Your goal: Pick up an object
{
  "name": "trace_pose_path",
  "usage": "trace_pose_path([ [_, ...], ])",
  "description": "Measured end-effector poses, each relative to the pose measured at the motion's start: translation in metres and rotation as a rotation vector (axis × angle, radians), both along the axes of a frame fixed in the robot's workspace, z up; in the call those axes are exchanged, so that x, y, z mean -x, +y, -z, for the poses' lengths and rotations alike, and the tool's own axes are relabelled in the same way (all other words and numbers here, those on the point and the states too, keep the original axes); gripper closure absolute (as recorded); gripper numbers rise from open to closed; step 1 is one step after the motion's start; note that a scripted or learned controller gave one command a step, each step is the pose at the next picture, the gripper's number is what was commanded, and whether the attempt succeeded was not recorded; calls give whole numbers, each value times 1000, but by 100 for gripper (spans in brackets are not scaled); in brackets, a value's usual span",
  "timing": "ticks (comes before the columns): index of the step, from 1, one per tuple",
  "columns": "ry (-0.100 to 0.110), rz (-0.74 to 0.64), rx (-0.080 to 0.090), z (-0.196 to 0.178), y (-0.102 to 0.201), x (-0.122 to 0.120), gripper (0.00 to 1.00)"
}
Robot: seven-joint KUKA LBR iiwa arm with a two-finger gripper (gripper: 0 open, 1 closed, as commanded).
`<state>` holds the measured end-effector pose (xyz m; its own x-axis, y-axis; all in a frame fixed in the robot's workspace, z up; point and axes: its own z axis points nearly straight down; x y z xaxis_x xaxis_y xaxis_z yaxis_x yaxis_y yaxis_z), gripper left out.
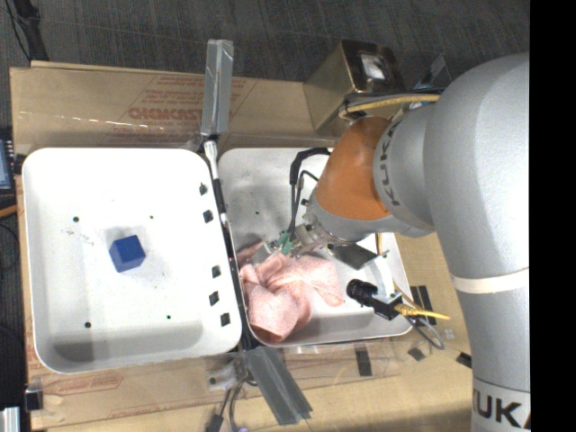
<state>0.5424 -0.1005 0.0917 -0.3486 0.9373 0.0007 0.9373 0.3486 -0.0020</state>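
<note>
**Reaching into the right bin**

On the cardboard-covered desk (pixel 108 106), the jaws (pixel 292 238) sit low over the pink cloth (pixel 283 291) in the right bin (pixel 256 174) (spread or pinching, I cannot tell). Probably the grasp step; next comes a firm close, then lift

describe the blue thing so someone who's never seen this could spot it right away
Of the two white bins side by side, take the left bin. Near its middle, slightly left, sits a small blue cube, alone on the white floor. It is the only blue, hard-edged item; the right bin holds a crumpled pink cloth.
</note>
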Motion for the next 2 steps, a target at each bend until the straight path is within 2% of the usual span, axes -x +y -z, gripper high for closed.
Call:
trace_pose_path([
  [1,2,-4,-1,-9,0,0,100],
  [2,2,-4,0,-10,0,0,0],
])
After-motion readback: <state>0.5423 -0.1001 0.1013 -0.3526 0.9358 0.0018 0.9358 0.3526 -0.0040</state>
